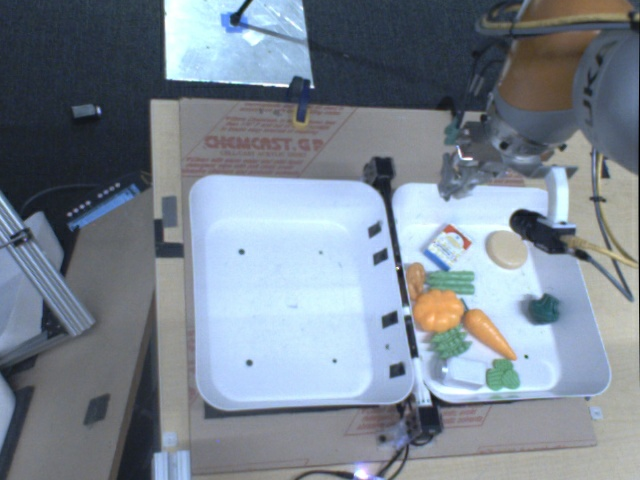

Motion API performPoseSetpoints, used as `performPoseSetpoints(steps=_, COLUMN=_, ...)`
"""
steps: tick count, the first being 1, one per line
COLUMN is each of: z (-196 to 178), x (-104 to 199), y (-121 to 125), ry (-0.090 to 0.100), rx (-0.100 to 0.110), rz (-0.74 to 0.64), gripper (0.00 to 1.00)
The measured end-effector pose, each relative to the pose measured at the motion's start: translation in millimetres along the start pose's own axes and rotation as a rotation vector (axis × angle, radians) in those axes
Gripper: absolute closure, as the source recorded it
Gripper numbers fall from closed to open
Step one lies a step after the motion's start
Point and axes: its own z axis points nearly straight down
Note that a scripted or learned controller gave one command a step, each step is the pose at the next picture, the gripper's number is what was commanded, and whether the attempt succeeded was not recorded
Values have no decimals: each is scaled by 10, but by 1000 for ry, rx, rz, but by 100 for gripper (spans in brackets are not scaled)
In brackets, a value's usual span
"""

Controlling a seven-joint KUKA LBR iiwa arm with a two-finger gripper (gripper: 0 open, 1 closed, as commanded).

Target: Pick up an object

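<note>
The right bin (590, 368) holds several toy foods. A small red, white and blue carton (448, 245) lies near its back. A beige disc (508, 250) is to the carton's right. Green beans (450, 281), an orange pumpkin (438, 310), a carrot (488, 333), a dark green broccoli (544, 309) and a white block (466, 371) lie nearer the front. My gripper (455, 186) hangs over the bin's back left corner, just behind the carton and apart from it, with nothing seen in it.
The left bin (290, 288) sits beside the right one, with black clips along the shared rim (400, 278). Both rest on cardboard (260, 143). A black part on the arm (535, 230) juts over the right bin. A silver sheet (238, 26) lies behind.
</note>
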Motion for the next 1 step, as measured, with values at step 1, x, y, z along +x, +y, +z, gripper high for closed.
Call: performPoseSetpoints(steps=1, z=-1181, x=630, y=-745, ry=4, rx=-8, rz=-5, gripper=100)
